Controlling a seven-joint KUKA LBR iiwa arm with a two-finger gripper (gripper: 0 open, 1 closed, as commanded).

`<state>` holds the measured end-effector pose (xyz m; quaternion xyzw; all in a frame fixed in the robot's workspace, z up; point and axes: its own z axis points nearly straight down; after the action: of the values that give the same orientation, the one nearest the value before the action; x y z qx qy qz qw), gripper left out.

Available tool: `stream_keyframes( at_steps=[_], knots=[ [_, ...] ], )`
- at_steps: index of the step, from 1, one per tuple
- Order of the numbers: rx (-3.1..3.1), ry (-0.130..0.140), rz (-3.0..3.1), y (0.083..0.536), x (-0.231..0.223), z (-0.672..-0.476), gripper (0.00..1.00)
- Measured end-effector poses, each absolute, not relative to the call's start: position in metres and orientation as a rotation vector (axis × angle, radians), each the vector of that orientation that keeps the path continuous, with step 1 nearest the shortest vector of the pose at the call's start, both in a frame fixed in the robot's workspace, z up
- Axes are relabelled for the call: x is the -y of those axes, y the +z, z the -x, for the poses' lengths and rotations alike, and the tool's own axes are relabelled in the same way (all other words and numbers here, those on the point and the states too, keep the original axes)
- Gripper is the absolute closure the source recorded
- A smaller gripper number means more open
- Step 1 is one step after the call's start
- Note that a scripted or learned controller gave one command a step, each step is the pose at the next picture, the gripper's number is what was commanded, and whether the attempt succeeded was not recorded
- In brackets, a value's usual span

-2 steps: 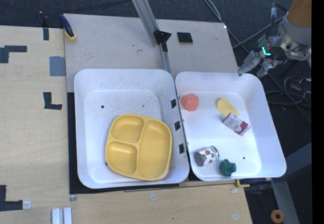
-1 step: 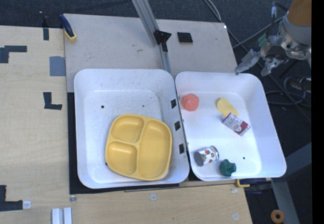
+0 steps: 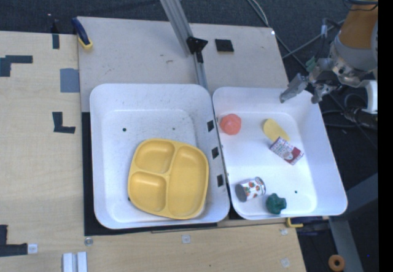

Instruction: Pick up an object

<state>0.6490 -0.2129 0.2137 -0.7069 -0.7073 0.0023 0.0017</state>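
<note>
A small green toy (image 3: 276, 204) lies nearest, in the right bin (image 3: 325, 160), a printed can (image 3: 250, 189) just beside it. It looks light and lumpy; pinch its middle. The gripper (image 3: 305, 88), fingers spread, hovers over the bin's far corner.

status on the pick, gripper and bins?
Gripper over right bin's far rim, nothing held. Pink ball, yellow piece, small can, green toy untouched. Yellow tray in left bin.
</note>
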Motion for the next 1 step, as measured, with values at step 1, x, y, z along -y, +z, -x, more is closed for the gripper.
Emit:
stream_keyframes(
  at_steps=[1],
  knots=[
    [2.220,0.008,2.214,0.1513,0.2062,-0.6526,0.00]
  ],
)
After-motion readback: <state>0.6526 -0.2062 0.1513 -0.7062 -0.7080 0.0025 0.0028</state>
